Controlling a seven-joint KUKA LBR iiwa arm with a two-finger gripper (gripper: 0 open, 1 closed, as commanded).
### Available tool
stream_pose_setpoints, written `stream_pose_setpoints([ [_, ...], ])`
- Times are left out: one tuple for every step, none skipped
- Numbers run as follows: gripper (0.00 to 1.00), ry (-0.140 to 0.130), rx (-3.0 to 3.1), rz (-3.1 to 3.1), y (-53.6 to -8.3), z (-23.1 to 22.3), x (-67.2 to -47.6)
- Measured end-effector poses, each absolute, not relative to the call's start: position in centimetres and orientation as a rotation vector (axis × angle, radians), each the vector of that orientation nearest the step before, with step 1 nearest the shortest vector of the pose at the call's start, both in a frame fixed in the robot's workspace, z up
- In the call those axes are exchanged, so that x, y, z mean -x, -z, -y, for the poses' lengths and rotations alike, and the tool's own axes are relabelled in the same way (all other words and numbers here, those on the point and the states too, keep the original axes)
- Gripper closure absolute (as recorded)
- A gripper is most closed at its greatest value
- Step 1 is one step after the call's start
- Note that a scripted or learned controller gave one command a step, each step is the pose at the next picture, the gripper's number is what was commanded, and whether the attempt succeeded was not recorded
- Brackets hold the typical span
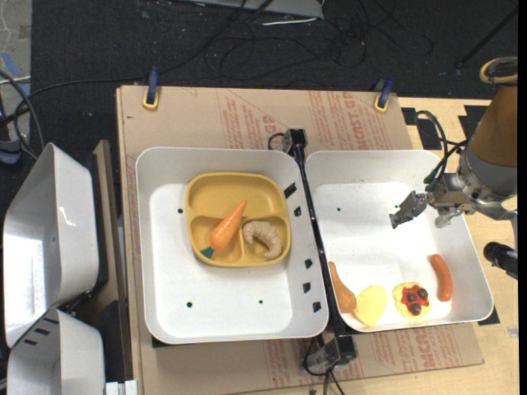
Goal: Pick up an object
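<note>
**Arm poised over the right bin, nothing picked yet**

Brown board covers the surface (pixel 247 122), clamped at its far edge, with dark floor and loose cables beyond. Two white bins sit side by side on it.

Nearest the camera, along the right bin's (pixel 370 179) near edge, lie four small food items in a row: a drumstick (pixel 342 289) at 7 o'clock of that bin, a yellow disc (pixel 371 303) touching it, a small pizza (pixel 412 298) just beside that, and a sausage (pixel 443 276) at 5 o'clock, close to the right wall. Any of these could be the object to pick.

Further back, the left bin (pixel 165 220) carries a yellow tray (pixel 239 183) with a carrot (pixel 228 225) and a shrimp (pixel 263 239) in separate compartments.

Furthest, at 2 o'clock of the right bin, the end effector (pixel 408 211) hangs above bare bin floor, well apart from the row of items. Nothing is between its fingers; whether they are spread or closed I cannot tell at this angle.

The approach looks to be the step in hand. Next, the arm likely has to travel toward 5 or 6 o'clock, settle over one item, descend and close.
</note>
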State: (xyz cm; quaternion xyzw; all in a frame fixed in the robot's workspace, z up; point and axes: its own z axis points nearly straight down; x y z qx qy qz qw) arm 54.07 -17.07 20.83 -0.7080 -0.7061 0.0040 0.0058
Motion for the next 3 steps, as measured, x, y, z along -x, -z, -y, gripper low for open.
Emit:
stream_pose_setpoints([
  [0.0, -0.001, 2.22, 2.222, -21.5, 17.0, -54.4],
  [0.0, -0.002, 2.221, 2.218, -17.3, 17.1, -54.3],
  [0.0, -0.004, 2.22, 2.217, -10.9, 17.1, -54.1],
])
